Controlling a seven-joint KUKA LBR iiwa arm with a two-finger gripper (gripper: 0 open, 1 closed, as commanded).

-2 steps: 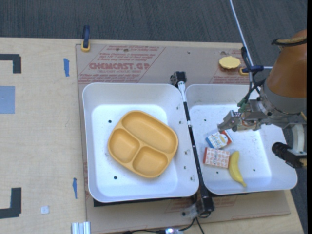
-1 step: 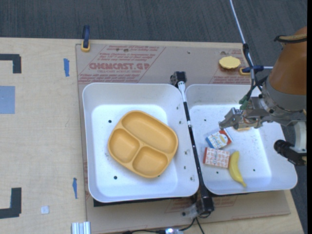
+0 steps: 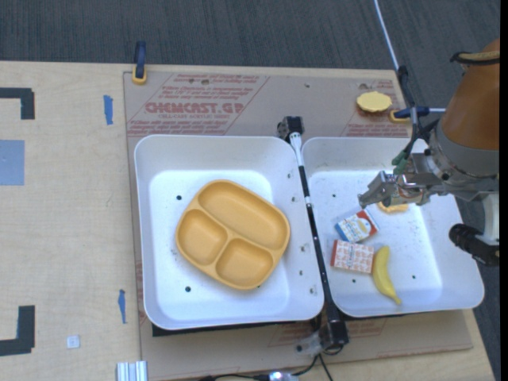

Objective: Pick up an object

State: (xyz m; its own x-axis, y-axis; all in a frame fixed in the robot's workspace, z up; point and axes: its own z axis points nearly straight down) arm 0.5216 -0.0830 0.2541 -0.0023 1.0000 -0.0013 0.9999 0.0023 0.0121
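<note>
Pincer [image 3: 386, 198] hangs low over right bin [image 3: 444, 300], seemingly clamped on an orange piece [image 3: 394, 207].

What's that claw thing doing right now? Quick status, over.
Claw over right white bin, nothing seen gripped. Small orange-yellow piece just beneath. Yellow plastic banana, two small cartons lie nearby, untouched.

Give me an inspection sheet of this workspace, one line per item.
Surface: two white bins, left bin and right bin, on a printed board.
Job's things: banana, red carton and blue-white carton in the right bin.
Clutter: yellow divided tray in the left bin; yellow disc on the board.
Grippers: gripper above the right bin, beside a small orange-yellow item.
Cables: thin white line overhead; cables at the front edge.
Surroundings: dark carpet.
</note>
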